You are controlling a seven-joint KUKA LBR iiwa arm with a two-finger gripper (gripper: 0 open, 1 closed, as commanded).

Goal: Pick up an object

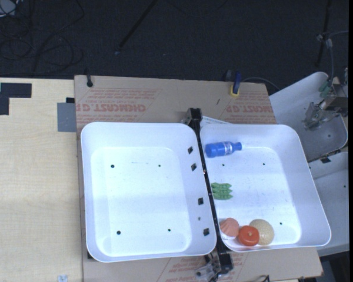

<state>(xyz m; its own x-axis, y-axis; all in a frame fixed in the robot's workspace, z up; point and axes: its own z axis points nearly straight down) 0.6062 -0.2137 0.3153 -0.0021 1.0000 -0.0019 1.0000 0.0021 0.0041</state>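
Claw state: cannot tell. Best target blue bottle [222, 149], right bin [294, 181] far edge; grip across body.

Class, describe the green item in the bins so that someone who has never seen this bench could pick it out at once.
Of the two white bins, take the right bin, which holds a few small things. Near its left wall, about midway down, lies a small green pea pod toy. It sits apart between the blue bottle above and the cluster of round reddish and tan pieces below, and it alone is green.

Pincer [316, 117] blurred at right edge; finger state unreadable.
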